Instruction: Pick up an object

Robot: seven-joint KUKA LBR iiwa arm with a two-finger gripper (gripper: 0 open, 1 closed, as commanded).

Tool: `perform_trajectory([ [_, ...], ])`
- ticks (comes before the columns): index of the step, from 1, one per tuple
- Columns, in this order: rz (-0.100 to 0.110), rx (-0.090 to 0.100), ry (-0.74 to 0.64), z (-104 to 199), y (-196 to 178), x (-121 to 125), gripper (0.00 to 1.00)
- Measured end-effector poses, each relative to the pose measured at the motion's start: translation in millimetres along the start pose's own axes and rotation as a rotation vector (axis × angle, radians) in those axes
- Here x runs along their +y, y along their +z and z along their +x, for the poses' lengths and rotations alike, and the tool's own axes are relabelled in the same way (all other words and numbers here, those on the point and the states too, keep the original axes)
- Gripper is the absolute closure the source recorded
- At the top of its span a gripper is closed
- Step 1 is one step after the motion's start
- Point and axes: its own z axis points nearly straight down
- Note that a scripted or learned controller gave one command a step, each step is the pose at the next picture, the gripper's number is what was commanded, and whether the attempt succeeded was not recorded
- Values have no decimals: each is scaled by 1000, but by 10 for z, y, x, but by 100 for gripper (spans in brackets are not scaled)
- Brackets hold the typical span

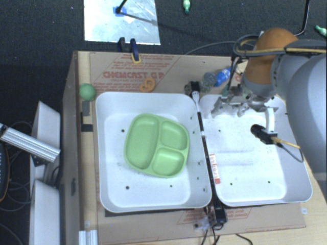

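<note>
**Arm over the right bin, green plate in the left**

From where I stand, the grey arm (pixel 304 80) comes in from the right. Its orange band (pixel 268 47) sits above the far edge of the right bin (pixel 255 188). The gripper (pixel 236 106) hangs over that bin's far left corner, close to the dark strip between the two bins. Looking down at it from this angle, I cannot tell whether the jaws are open or closed, and I see nothing between them.

The green divided plate (pixel 156 144) lies flat in the middle of the left bin (pixel 110 188), open side up. It has one long compartment on its left and two smaller ones on its right. It sits slightly askew to the bin's walls, touches none of them, and is well apart from the gripper.

Outside the bins, on the printed cardboard that covers the worktop (pixel 168 65), a small green ball (pixel 87 91) rests just beside the left bin's far left corner. An orange pretzel-shaped piece (pixel 147 84) lies near that bin's far edge. A blue and clear object (pixel 219 77) lies behind the right bin, near the gripper. I cannot make out what it is.

A blue clamp (pixel 134 49) grips the worktop's far edge. Beyond it, a shiny foil sheet (pixel 122 14) and a small green item (pixel 186 4) lie on the dark floor.
</note>
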Motion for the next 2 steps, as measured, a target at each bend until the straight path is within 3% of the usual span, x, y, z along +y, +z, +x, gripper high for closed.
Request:
perform_trajectory([
  [1, -4, 0, -2, 0, -112, 11, 100],
  [2, -3, 0, -2, 0, -111, 11, 0],
])
